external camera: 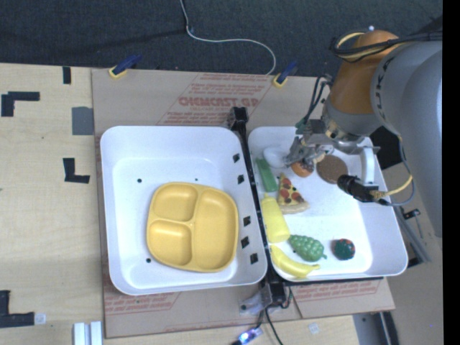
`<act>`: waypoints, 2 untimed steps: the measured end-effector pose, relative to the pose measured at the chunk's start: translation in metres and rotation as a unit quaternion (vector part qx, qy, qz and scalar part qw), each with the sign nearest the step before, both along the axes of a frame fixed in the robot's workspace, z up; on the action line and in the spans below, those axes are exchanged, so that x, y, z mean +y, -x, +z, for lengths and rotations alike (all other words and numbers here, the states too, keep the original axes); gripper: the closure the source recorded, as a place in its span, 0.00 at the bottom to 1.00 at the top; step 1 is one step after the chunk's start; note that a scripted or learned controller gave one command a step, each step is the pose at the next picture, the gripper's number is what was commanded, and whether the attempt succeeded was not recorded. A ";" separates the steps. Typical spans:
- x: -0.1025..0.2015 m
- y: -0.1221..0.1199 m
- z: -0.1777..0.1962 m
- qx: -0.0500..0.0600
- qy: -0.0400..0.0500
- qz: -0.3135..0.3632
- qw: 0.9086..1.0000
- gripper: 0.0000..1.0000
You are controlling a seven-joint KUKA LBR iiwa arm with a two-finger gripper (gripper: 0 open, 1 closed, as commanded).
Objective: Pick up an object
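Observation:
My gripper (300, 157) is low in the right bin (381, 228), at its far middle, directly over a small orange object (302, 169) and seemingly touching it. A white piece (273, 154) lies just left of it and a brown disc (331, 169) just right. In front of the gripper lies a pizza slice (290, 195). Along the bin's left wall sit a green stick (264, 175) and a yellow block (274, 220). Near the front are a bumpy green fruit (307, 247), a banana (293, 266) and a red and green ball (343, 249).
The left bin (122, 192) holds a yellow divided plate (192, 226). The arm's grey body with its orange band (359, 70) hangs over the right bin's far right corner. A white cable (215, 38) runs across the dark cloth behind the bins.

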State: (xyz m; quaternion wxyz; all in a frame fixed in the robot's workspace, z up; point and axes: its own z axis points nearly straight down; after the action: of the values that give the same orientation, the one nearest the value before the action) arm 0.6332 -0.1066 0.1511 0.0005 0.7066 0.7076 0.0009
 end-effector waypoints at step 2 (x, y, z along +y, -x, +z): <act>-0.003 0.003 0.075 0.000 0.000 0.000 1.000 1.00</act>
State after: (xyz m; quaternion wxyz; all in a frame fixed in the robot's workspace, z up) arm 0.6302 -0.1093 0.2263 0.0007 0.7066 0.7076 0.0008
